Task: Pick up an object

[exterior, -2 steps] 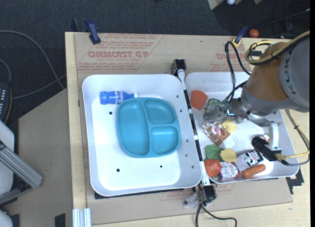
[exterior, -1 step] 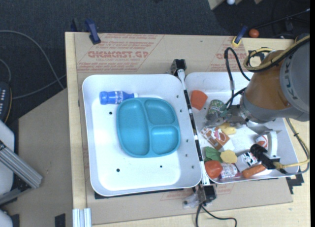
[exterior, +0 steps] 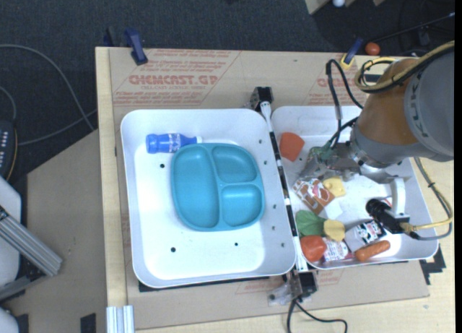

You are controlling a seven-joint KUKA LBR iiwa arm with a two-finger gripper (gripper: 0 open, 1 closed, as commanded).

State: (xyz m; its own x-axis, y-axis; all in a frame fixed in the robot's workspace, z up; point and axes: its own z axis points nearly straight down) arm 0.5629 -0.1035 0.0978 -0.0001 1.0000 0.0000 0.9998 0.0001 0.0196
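Left bin: shallow white plastic, rounded corners; carrying a smooth teal three-compartment plate and a blue bottle lying on its side just above it

Right bin: holding a jumble of small items; an orange-red rounded piece, a crinkly printed packet, a green leafy piece, a glossy red sausage

Claw: reaching low into the right bin's clutter near the packet; grip state cannot be told

Worktop: lying under printed tan cardboard
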